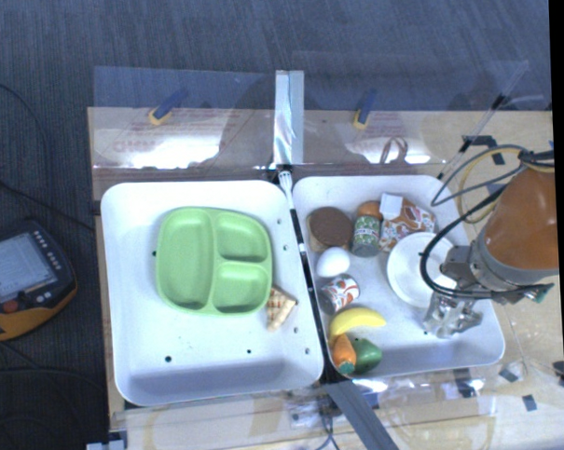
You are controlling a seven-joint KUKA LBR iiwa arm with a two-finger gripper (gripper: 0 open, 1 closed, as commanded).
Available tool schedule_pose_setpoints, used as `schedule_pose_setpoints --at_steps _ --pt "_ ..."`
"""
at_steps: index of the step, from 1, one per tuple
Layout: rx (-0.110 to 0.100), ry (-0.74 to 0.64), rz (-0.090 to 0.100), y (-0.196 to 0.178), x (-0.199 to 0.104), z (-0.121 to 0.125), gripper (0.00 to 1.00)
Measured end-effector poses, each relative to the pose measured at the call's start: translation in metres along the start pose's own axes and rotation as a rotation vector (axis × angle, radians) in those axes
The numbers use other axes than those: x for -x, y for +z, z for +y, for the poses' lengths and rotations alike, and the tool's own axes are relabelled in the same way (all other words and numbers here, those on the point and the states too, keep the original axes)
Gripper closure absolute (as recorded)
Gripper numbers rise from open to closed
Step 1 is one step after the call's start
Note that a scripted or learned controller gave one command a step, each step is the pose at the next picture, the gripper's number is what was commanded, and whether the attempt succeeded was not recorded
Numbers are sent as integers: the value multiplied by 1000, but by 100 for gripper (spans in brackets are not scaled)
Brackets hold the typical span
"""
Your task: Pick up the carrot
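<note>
1. Camera view shows the carrot (345, 354) lying in the near left corner of the right bin (474, 351), a small orange piece with a green leafy end (365, 355) pointing to the right.
2. It looks like a toy: I judge it light, stiff and smooth, so it may slip or roll if pinched off-centre. The orange body, across its short width, seems the best place to take hold.
3. A banana (356, 321) lies just above it, touching or nearly so, and the bin's left wall and near wall stand close on two sides. That leaves little room for fingers; coming straight down with the fingers set along the freer direction seems safest.
4. Further up the same bin sit a patterned cup (342, 291), a white egg (333, 262), a brown round thing (331, 226), a small can (366, 234) and a white plate (407, 265).
5. The pincer (451, 316) hangs over the right part of this bin, well apart from the carrot, near the plate's edge. Nothing lies between its fingers, but I cannot tell whether they are spread or closed.
6. Bare bin floor runs between the pincer and the carrot, so a leftward move along the near side looks unobstructed.
7. The left bin (138, 347) holds a green divided tray (214, 260) and a small wedge (281, 307); both bins rest on the worktop (111, 148).
</note>
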State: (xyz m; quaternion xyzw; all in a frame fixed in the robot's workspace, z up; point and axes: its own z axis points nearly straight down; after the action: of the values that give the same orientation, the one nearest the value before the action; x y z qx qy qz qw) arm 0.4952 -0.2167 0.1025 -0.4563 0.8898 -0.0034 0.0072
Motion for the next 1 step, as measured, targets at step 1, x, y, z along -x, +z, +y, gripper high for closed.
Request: schedule_pose_setpoints --at_steps 1 --pt "11 -295 3 -108 -9 3 100"
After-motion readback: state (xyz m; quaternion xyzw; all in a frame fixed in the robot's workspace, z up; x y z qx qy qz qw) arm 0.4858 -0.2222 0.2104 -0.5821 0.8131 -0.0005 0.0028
